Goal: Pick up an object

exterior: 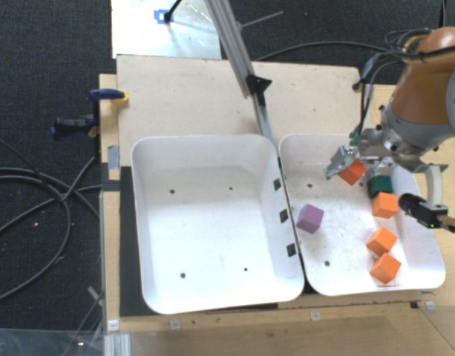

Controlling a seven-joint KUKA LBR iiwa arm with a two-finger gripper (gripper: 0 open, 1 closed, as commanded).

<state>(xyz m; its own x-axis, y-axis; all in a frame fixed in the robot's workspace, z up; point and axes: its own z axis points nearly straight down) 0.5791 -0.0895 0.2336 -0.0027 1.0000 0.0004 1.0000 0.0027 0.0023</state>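
My gripper [348,167] hangs over the back part of the right bin [316,150], below the grey and orange arm that comes in from the right. An orange block [352,173] sits right at the gripper's tip, partly covered by it; whether it is held is not visible. A dark green block [379,186] lies just right of it, next to another orange block [385,205]. Two more orange blocks [381,240] [386,268] lie near the bin's front right corner. A purple block [310,218] rests by the bin's left wall.
The left bin [149,162] stands beside the right one, sharing a raised divider with black tabs [283,215]. A slanted metal pole [238,47] crosses the back of the bench. A blue clamp [101,95] grips the bench's left edge.
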